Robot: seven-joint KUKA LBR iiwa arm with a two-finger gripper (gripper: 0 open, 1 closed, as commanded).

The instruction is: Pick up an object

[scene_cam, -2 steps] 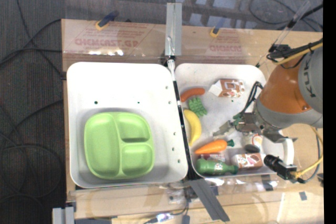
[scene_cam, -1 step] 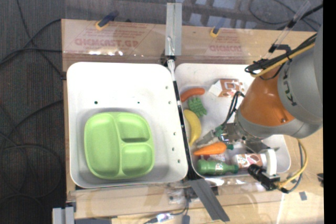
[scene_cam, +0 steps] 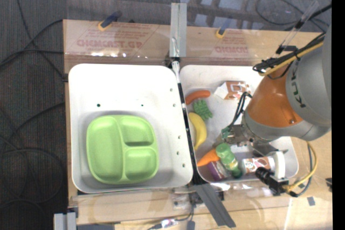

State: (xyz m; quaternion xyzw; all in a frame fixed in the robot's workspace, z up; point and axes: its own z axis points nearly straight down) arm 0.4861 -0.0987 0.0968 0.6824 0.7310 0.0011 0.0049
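Observation:
The right bin (scene_cam: 291, 154) holds several toy foods. A red sausage (scene_cam: 197, 96) lies at its far left, with a green leafy piece (scene_cam: 203, 109) and a yellow banana (scene_cam: 198, 130) below it. An orange carrot (scene_cam: 208, 157), a green bottle (scene_cam: 228, 159), a purple item (scene_cam: 215, 170) and a white labelled bottle (scene_cam: 265, 163) crowd the near edge. A small white and orange packet (scene_cam: 233, 89) sits at the back. My gripper (scene_cam: 233, 136) hangs low over the bin's middle, just above the green bottle, and the wrist hides much of it.
The left bin (scene_cam: 124, 75) carries a green divided plate (scene_cam: 123, 148). A raised divider (scene_cam: 183, 116) separates the two bins. The grey arm with its orange band (scene_cam: 275, 105) covers the right bin's right side. Cables trail over the bench's right edge.

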